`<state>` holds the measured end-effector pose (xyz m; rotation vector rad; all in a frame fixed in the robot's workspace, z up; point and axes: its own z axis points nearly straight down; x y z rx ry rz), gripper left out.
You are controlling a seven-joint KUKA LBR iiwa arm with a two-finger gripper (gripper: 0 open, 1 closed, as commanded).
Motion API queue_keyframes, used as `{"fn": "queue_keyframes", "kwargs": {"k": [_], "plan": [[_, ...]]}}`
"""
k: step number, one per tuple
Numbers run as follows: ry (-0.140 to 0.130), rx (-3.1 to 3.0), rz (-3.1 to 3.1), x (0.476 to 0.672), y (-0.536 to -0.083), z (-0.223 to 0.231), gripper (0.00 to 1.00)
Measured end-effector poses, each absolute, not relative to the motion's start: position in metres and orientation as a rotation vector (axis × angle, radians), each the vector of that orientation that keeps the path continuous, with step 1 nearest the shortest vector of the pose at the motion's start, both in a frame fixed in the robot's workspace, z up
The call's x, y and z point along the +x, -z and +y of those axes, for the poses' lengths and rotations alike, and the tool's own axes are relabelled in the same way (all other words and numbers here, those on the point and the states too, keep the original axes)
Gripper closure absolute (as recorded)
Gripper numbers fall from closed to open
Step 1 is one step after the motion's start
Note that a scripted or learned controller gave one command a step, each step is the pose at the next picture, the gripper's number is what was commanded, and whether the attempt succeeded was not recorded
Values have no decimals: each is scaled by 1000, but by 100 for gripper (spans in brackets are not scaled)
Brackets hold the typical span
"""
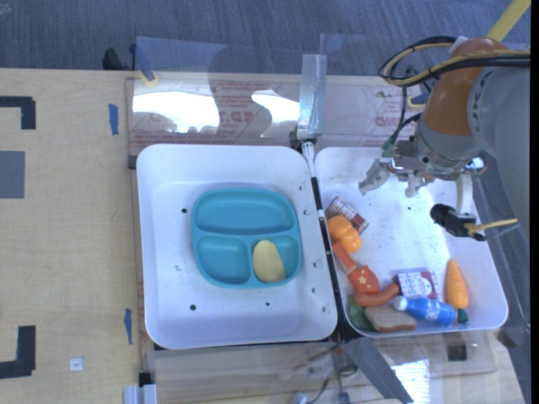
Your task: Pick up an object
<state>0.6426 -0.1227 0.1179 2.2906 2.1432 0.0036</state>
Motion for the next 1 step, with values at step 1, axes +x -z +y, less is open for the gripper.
{"fn": "queue_keyframes", "kwargs": {"k": [1], "plan": [[-4, 2038, 2383, 609, -87, -98, 0]]}}
